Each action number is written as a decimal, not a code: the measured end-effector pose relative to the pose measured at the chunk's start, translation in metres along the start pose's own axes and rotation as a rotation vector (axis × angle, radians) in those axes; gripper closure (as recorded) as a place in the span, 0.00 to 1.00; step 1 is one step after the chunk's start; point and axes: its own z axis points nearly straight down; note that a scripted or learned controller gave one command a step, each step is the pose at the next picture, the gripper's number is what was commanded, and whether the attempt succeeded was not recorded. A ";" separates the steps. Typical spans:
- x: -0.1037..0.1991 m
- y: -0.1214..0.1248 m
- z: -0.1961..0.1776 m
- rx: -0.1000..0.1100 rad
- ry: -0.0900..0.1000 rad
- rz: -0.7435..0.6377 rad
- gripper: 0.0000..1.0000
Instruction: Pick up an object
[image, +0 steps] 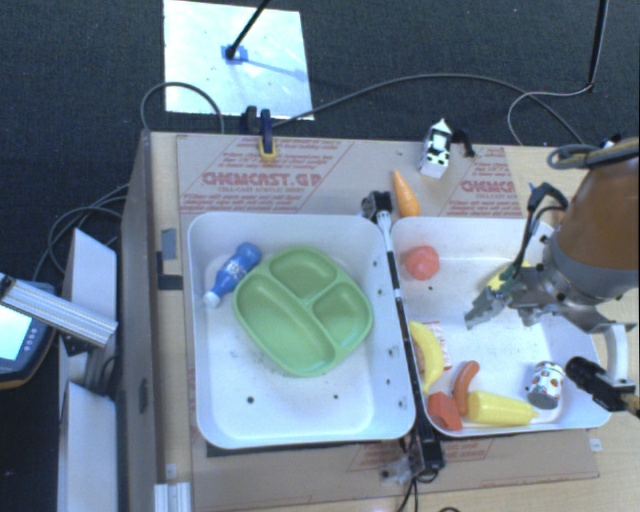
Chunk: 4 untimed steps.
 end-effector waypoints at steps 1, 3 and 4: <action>0.006 0.108 0.134 -0.001 0.000 0.001 0.00; -0.002 0.166 0.133 -0.003 -0.001 -0.001 0.00; 0.009 0.165 0.133 -0.001 0.000 -0.002 0.00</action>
